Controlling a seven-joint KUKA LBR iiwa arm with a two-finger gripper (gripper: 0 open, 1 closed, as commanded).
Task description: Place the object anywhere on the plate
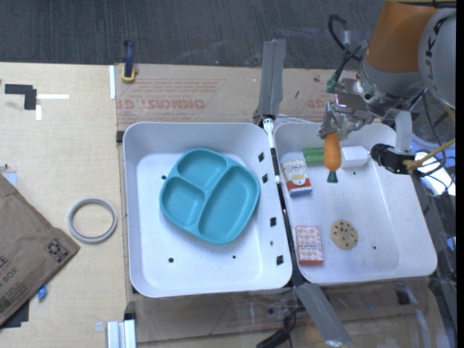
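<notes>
Two bins below us: our gripper (335,127) hangs over the right bin (406,216) clenched on a toy carrot (332,155), lifted clear of the cartons, because the blue divided plate (210,194) waits in the left bin (145,216), well apart.

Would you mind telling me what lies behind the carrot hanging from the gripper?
Behind the carrot, a green item and a white block lie on the right bin's floor. The carrot and gripper cover the part between them.
</notes>
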